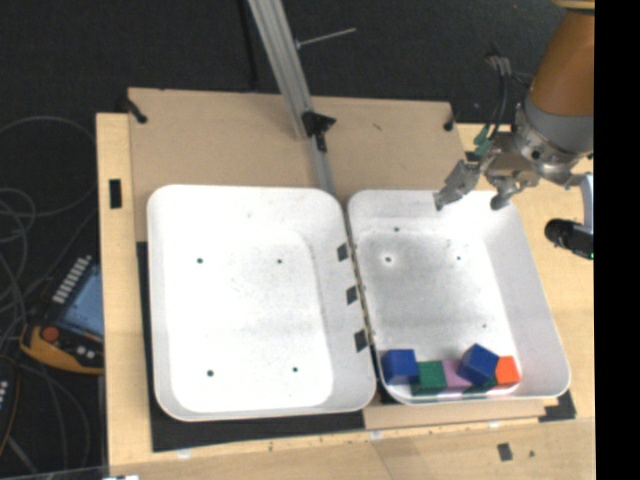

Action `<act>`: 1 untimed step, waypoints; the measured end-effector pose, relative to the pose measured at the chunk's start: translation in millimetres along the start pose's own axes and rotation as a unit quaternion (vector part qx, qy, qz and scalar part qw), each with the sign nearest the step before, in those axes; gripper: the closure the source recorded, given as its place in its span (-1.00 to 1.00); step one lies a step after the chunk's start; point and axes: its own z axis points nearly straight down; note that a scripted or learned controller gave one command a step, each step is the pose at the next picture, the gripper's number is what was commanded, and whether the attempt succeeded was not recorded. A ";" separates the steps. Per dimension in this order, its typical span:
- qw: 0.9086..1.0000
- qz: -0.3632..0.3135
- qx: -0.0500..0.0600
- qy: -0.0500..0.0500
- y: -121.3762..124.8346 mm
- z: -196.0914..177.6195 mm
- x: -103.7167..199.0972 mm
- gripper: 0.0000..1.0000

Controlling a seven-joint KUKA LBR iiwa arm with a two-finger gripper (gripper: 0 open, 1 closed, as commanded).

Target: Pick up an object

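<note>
Blocks (450, 370) crowd right bin's (520, 268) near edge.

No readable text, label, brand or number is showing anywhere. The small handheld device with a blue screen and orange edge (68, 313), lying left of the bench, may be displaying something, but it is too blurred to read.

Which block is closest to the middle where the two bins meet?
The blue block at the left end of the row. The green, pink, other blue and orange blocks all sit further right in the right bin.
</note>
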 end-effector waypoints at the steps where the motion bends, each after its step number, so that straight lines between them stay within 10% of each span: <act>1: 1.000 -0.001 0.004 0.001 -18.1 74.4 24.0 -1.00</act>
